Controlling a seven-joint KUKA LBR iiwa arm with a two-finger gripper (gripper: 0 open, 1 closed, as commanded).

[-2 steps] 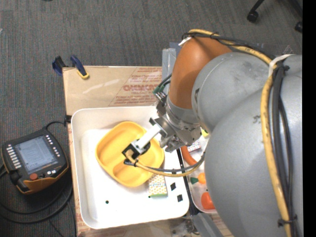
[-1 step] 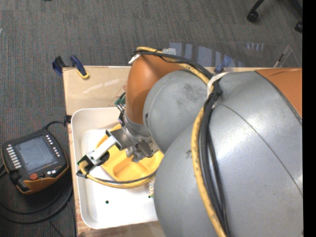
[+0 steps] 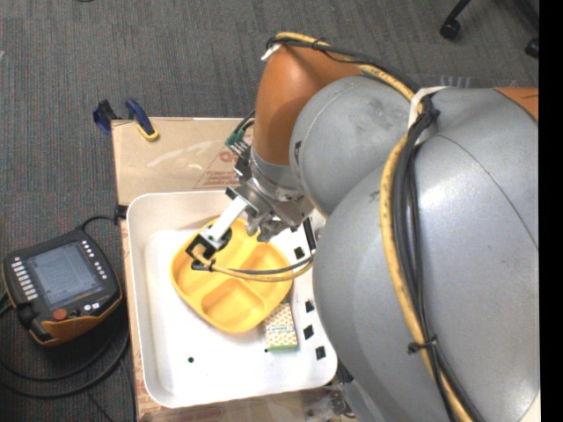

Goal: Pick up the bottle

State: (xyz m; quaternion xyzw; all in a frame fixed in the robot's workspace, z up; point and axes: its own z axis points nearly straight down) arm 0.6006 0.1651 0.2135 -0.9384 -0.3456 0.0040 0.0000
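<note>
Arm [image 3: 422, 236]: grey and very large in the camera view. It fills the right half and reaches left and down toward the bin.
Orange band [image 3: 283, 104]: sits above the wrist, at the top centre of the view.
Gripper [image 3: 262, 225]: low over the bin's upper middle, at the tray's top right edge and pointing down toward it.
Grip: at this angle it is not clear whether it is spread or closed, and whether it touches the tray is also unclear.
Bottle: its place cannot be made out, so its position relative to the gripper cannot be given. The arm's bulk covers the bench to the right of the bin.
Bin [image 3: 149, 323]: white and shallow, in the lower left of the bench.
Tray [image 3: 233, 301]: yellow with divided compartments, lying flat in the middle of the bin.
Box [image 3: 281, 329]: small, with a patterned top and a green side. It lies in the bin, touching the tray's lower right edge.
Black squares [image 3: 309, 307]: spaced along the bin's right wall.
Cardboard [image 3: 176, 156]: a flat sheet behind the bin, with red print near the wrist.
Clamp [image 3: 132, 117]: blue and yellow, at the cardboard's far left corner.
Pendant [image 3: 60, 284]: on the carpet [image 3: 132, 33] left of the bench, with its screen lit and facing up.
</note>
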